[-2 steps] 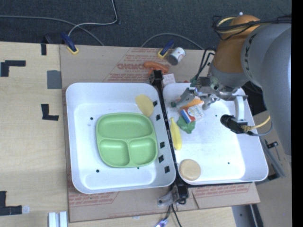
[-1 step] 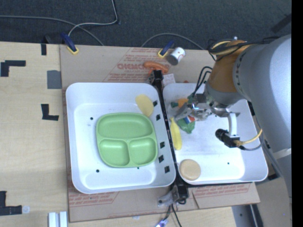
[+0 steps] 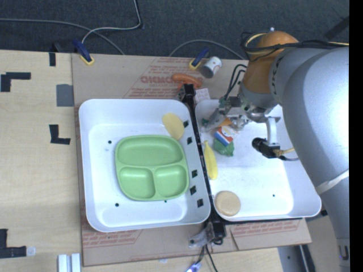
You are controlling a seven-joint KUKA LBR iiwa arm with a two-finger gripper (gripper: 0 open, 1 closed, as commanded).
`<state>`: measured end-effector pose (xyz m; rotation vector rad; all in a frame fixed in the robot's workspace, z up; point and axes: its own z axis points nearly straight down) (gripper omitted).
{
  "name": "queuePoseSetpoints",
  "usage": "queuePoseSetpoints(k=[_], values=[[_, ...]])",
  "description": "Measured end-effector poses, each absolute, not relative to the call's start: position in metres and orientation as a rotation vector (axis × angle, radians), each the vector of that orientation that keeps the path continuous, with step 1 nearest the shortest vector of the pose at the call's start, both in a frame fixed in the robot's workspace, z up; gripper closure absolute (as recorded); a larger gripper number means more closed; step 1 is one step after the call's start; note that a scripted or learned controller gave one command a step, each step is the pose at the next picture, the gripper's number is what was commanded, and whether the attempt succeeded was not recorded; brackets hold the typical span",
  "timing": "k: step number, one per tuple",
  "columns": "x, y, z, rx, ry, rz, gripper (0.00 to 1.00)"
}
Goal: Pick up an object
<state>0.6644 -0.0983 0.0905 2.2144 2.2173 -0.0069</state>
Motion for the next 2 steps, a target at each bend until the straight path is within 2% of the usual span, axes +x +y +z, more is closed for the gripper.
queuePoseSetpoints(k=[1, 2], values=[[0.626, -0.102, 0.092, 2.207, 2.211, 0.013, 0.00], [0.668, -0.104, 0.089, 2.218, 2.225, -0.016, 0.00]])
